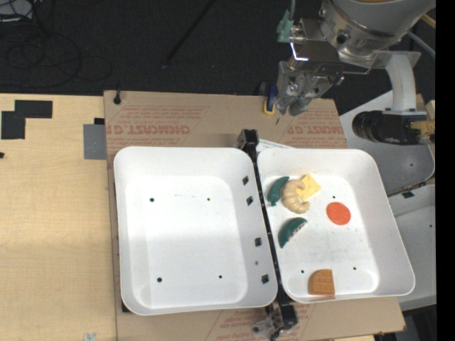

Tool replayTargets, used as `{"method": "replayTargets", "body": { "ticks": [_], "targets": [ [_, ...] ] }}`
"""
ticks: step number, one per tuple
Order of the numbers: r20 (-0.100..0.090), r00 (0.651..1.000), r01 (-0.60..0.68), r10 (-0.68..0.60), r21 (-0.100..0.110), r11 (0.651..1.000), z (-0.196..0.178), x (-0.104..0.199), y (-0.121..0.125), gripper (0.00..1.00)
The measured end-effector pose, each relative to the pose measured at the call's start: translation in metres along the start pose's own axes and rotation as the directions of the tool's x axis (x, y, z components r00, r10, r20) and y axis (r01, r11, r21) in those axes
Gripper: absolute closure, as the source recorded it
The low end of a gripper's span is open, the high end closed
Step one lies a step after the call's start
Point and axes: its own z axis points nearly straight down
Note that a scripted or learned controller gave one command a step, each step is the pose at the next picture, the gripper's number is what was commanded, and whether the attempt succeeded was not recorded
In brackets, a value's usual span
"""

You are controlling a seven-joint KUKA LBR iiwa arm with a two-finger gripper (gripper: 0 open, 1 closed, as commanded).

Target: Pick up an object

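The right bin [384, 212] holds several small objects. A tan croissant-shaped piece [296, 202] lies near its upper left, with a yellow wedge [311, 185] against it and a teal leaf shape [276, 189] on its left. A second teal piece [291, 230] lies below them. A red disc [338, 213] sits mid-bin and a brown waffle-like square [321, 283] near the front edge. My gripper [295, 104] hangs high above the bench, behind the far edge of the right bin, with nothing seen between its fingers.
The left bin [128, 190] stands beside the right one, joined along a black clipped divider [257, 219]. Both rest on a cardboard sheet [178, 123] on the wooden bench. The robot's base [387, 126] sits at the right rear.
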Motion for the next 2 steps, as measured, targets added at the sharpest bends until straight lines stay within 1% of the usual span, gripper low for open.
{"method": "replayTargets", "body": {
  "ticks": [1, 2],
  "targets": [
    [0.002, 1.000, 0.003, -0.003, 0.012, 1.000, 0.058, 0.061, -0.013, 1.00],
    [0.001, 1.000, -0.004, 0.004, 0.000, 1.000, 0.000, 0.048, 0.018, 1.00]
  ]
}}
